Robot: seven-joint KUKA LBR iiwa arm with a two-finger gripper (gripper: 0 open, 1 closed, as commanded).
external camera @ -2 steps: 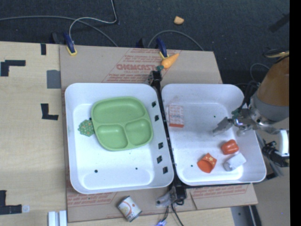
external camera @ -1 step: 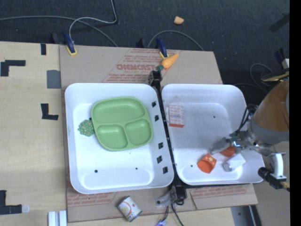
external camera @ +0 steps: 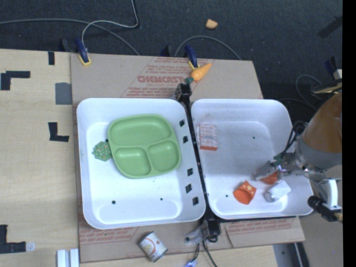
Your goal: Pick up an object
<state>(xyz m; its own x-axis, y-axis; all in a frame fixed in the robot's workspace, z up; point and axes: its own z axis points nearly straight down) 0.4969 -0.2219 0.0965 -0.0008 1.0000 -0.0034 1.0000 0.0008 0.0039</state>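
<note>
In the right bin point(external camera: 239, 113) my gripper point(external camera: 269, 173) is low near the front right corner, reaching in from the right. A small red-orange object point(external camera: 271, 178) lies directly at its tip, partly covered by it. An orange crumpled piece point(external camera: 244, 193) lies just to the left of it on the bin floor. A white-grey piece point(external camera: 277, 193) sits just in front of the gripper. A white label with red print point(external camera: 207, 136) lies at the bin's left side.
The left bin point(external camera: 89, 193) holds a green divided plate point(external camera: 145, 145) and a small green knobbly thing point(external camera: 102, 151). A toy carrot point(external camera: 200, 71) lies on the cardboard behind the bins. A small can point(external camera: 152, 245) lies in front of them.
</note>
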